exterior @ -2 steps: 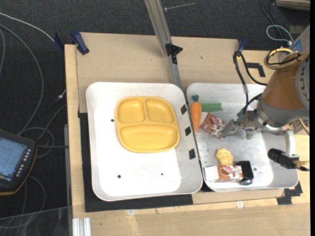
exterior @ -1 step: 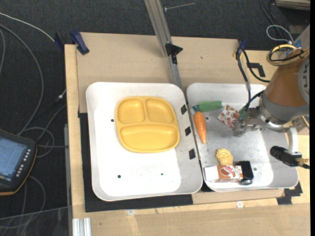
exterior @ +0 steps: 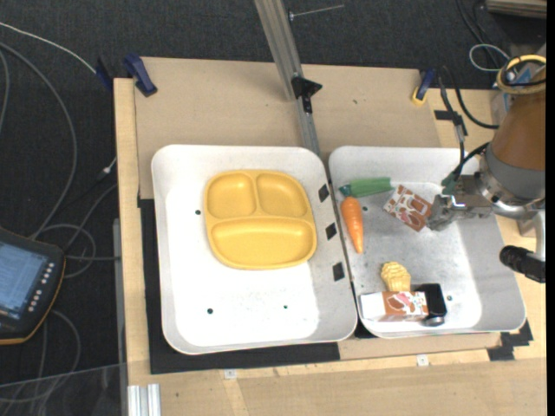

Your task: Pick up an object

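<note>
Yellow divided plate (exterior: 259, 218); white bins (exterior: 178, 232); orange carrot (exterior: 352, 222), green top; red-white patterned packet (exterior: 408, 208); pale yellow toy (exterior: 395, 276); black block (exterior: 433, 302).

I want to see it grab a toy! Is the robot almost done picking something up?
Not yet. Done: the arm has reached into the right bin and its gripper sits beside the small red-and-white packet. In hand: I can't tell if anything is gripped. Left: lifting something. The carrot, the yellow toy and the box lie on the bin floor.
</note>
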Controlling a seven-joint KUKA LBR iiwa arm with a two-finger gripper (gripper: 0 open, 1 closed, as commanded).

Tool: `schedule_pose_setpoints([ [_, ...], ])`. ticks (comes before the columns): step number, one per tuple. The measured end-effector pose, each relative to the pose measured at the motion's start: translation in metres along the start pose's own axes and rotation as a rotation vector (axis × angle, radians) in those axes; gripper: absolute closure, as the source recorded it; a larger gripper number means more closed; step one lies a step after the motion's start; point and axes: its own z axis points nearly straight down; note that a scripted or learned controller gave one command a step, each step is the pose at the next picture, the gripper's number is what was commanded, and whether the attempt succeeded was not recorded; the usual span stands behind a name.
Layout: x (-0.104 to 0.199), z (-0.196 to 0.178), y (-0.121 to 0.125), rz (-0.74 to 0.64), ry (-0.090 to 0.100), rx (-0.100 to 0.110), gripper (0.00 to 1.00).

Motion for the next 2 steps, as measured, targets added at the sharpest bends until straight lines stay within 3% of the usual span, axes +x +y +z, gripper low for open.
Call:
schedule_pose_setpoints([
  [1, 0.0, -0.041, 0.002, -0.001, 0.0, 0.0, 1.0],
  [2, 0.058, -0.053, 0.006, -0.008, 0.004, 0.002, 1.0],
])
